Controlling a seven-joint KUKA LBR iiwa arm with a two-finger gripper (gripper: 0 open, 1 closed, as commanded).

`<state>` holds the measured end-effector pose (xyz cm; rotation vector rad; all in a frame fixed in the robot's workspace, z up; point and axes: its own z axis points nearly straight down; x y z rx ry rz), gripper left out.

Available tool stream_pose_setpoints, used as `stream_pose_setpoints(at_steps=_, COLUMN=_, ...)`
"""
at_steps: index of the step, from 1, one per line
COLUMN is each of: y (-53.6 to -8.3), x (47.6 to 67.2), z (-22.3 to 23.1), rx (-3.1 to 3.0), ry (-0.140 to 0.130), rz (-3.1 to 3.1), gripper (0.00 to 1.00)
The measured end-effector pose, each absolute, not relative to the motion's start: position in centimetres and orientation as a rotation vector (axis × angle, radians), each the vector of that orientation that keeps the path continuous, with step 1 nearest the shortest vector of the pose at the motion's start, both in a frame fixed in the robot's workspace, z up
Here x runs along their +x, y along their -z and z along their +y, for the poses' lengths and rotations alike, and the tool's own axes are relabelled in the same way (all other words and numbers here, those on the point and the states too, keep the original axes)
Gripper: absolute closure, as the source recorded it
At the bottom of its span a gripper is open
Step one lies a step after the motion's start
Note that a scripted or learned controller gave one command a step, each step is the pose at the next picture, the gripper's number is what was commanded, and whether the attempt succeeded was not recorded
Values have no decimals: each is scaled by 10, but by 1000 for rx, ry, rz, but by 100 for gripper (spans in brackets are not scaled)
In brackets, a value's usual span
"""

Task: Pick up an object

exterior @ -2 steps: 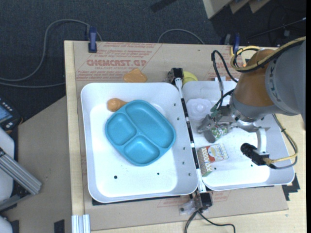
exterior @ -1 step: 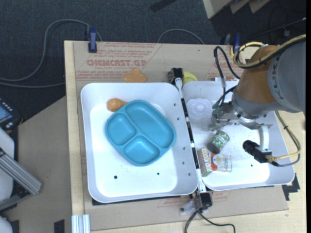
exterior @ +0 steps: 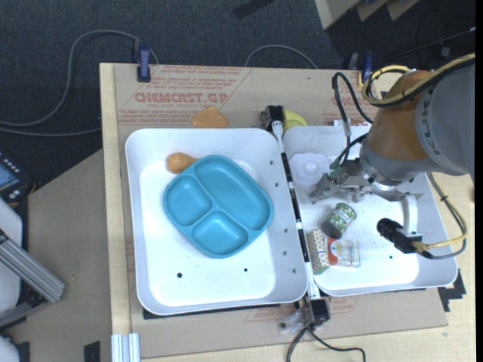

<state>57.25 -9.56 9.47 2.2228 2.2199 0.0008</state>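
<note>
Lying just below the fingers (exterior: 337, 189), whose spread is unclear, the small can (exterior: 340, 219).

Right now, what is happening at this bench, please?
The robot arm reaches from the right over the right bin, where a small can, a flat packet and a clear cup lie. Its gripper is low, above the can. The left bin holds a blue divided plate.

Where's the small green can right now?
The small green can lies in the right bin, near its left wall, just below the gripper and above the flat snack packet.
</note>
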Motion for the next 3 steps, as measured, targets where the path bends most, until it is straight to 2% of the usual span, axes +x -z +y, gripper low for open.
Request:
stream_pose_setpoints(at_steps=1, y=-85, x=529, z=-95, rx=2228, ry=5, rz=2224, gripper=0)
stream_pose_setpoints(at_steps=2, y=-97, x=533, z=-95, rx=2220, ry=-5, rz=2217, gripper=100)
stream_pose_setpoints(at_steps=3, y=-219, x=478, z=-50, rx=2213, ry=-9, rz=2224, gripper=100)
